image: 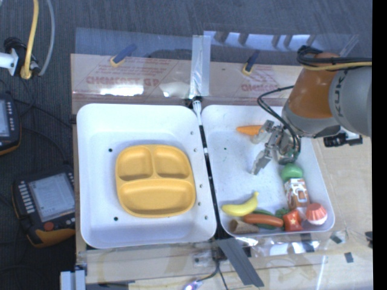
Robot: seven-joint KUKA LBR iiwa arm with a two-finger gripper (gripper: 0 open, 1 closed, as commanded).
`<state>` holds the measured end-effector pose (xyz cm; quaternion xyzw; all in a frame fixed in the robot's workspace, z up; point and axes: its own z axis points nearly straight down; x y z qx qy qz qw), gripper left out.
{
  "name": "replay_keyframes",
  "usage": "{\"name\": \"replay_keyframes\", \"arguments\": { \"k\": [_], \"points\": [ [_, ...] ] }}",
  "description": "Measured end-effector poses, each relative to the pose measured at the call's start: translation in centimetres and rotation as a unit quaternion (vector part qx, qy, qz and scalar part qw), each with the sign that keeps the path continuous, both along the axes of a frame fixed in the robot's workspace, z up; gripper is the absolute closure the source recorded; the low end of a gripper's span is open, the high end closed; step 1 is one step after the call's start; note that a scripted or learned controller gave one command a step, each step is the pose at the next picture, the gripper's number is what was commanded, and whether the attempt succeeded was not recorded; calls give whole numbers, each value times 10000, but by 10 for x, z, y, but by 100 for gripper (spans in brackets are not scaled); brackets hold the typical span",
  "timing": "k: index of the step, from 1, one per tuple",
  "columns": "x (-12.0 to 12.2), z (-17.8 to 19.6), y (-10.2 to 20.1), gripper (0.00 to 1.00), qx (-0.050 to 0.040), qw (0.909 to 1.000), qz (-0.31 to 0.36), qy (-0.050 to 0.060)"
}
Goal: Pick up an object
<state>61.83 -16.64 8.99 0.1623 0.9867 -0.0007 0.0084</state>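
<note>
The scene is evenly and brightly lit from above. Glare is seen on the clear plastic sheet (151, 80) at twelve o'clock and on the tape (284, 243) at five o'clock. Soft shadows are cast inside the left bin (91, 174). Focus is fairly sharp; fine detail is lost to low resolution.

A yellow divided plate (156, 180) sits in the left bin (97, 132).
</note>
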Motion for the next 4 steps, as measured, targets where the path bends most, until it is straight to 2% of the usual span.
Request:
{"name": "replay_keyframes", "arguments": {
  "k": [1, 2, 3, 4],
  "points": [
    [-59, 1, -29, 0, -9, 10000, 72, 12],
    [-120, 1, -40, 0, 98, 9971, -757, -41],
    [-40, 1, 7, 0, 15, 9978, -660, -11],
    [-130, 0, 69, 0, 9, 9996, -285, 28]
  ]
}}
